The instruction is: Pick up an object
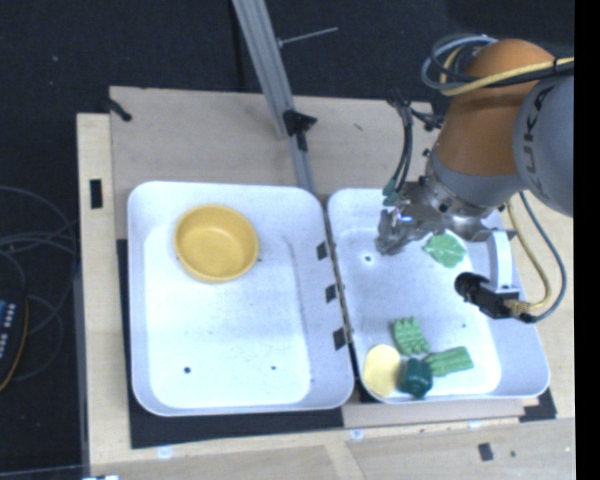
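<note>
My gripper [392, 236] hangs over the upper left part of the right bin [380, 288], below the orange wrist band. Nothing shows between its fingers. A pale green flat piece [445, 249] lies just to the right of the gripper, partly under the arm. Near the bin's front edge sit a green ridged block [411, 336], a green stick-like piece [451, 360], a dark teal round object [416, 376] and a pale yellow round object [382, 369]. A yellow bowl [216, 243] rests in the upper left of the left bin [230, 358].
A grey metal post [270, 73] slants down from the top to the divide between the bins. A black cable connector [485, 296] hangs off the arm over the right bin's right side. The wooden bench [195, 133] surrounds both bins.
</note>
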{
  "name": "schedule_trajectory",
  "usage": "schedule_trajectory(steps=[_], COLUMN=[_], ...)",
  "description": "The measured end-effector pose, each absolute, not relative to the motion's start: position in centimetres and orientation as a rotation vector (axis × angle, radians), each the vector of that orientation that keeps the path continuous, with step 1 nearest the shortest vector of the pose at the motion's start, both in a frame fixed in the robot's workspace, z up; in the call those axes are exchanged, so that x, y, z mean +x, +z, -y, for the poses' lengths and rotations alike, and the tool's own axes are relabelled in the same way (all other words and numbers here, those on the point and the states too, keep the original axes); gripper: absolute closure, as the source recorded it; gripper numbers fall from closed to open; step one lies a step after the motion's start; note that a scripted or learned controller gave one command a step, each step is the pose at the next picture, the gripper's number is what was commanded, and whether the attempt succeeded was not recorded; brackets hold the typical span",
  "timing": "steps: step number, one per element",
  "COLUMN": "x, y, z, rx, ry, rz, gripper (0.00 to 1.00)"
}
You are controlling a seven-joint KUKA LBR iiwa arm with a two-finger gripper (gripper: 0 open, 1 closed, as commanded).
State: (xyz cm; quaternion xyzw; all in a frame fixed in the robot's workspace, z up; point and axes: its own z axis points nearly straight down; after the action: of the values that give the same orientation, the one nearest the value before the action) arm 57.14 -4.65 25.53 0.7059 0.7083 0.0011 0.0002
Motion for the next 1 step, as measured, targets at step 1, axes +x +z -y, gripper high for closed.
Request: schedule_trajectory(steps=[1], x=[55.71], y=[26.05], z=[-0.14], rx=[2.217], ry=[0.003], rz=[-2.226], gripper=[1.00])
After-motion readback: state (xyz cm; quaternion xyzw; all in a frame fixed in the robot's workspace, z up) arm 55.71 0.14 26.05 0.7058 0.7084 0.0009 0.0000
